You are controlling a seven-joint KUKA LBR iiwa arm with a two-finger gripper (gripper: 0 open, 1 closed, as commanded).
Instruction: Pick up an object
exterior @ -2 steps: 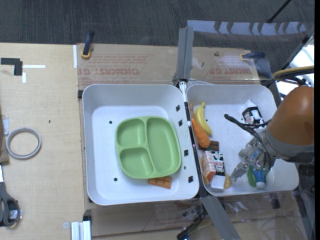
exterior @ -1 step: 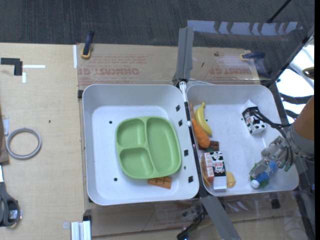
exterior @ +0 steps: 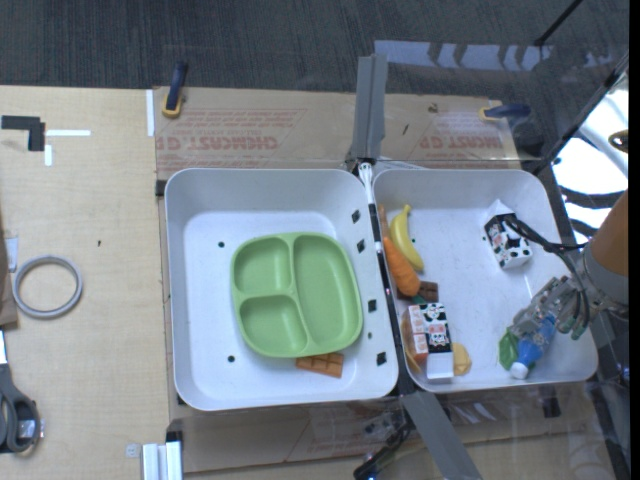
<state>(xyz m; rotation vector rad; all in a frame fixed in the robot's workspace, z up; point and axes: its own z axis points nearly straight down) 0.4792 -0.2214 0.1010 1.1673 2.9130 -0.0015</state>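
white plastic made up both shallow bins, set side by side on the desk [exterior: 90, 368] and meeting at a raised divider near the middle of the view. the left bin [exterior: 195, 298] held a green divided plate [exterior: 296, 294] with three compartments, lying flat and roughly central. a small brown waffle-like piece [exterior: 322, 364] lay just beside the plate's near edge, touching or nearly touching it.

the right bin [exterior: 455, 203] carried most of the objects. along its left wall sat a yellow banana [exterior: 402, 236], with an orange carrot [exterior: 401, 268] just beside and below it, and a small dark brown block [exterior: 428, 290] next to the carrot's lower end. nearer the front lay a cow-print carton [exterior: 432, 340] on its side, with a yellowish item [exterior: 460, 360] tucked against its right. a second cow-patterned object [exterior: 509, 241] rested well apart, toward the far right corner.

the grey arm [exterior: 608, 258] came in from the right edge, and the gripper [exterior: 548, 313] hung low over the bin's front right area. directly beneath and against it lay a bottle [exterior: 530, 346] with a blue body, a white cap and a green part at its left. whether the gripper was apart, together or clamped on the bottle could not be told, since its metal parts blurred into the bottle.

out on the desk to the left lay a grey ring [exterior: 45, 285], and a blue-and-yellow clamp [exterior: 177, 89] sat at the cardboard's far edge.
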